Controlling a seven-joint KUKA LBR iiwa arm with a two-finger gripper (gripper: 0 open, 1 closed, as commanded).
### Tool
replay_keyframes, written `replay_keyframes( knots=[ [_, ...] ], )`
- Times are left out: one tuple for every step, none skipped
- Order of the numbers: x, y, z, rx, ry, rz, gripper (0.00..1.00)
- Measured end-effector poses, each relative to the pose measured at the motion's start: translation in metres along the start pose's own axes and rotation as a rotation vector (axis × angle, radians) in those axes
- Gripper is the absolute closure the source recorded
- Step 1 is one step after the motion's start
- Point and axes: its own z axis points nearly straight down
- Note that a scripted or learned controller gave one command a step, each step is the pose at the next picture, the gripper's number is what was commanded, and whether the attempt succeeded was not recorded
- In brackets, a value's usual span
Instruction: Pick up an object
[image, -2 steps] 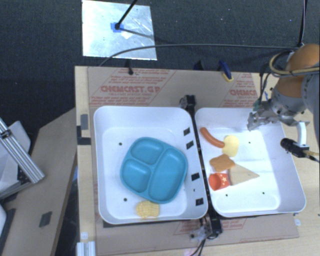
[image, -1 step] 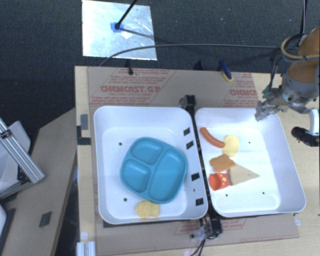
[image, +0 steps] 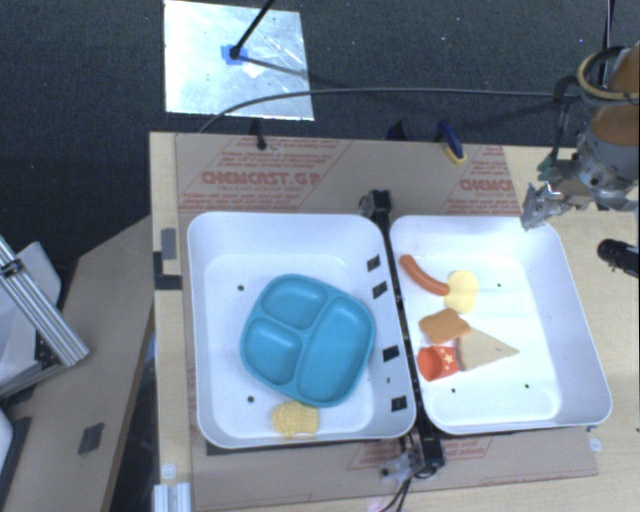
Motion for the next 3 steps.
replay_keyframes(
  knots=[
    [0.049,-0.025,0.004,0.005,0.003,-0.002,1.0],
    [0.095,-0.042,-0.008,0.004,0.003,-0.003,1.0],
    [0.144,-0.055,0.001,0.007,0.003,-0.003,1.0]
  ],
)
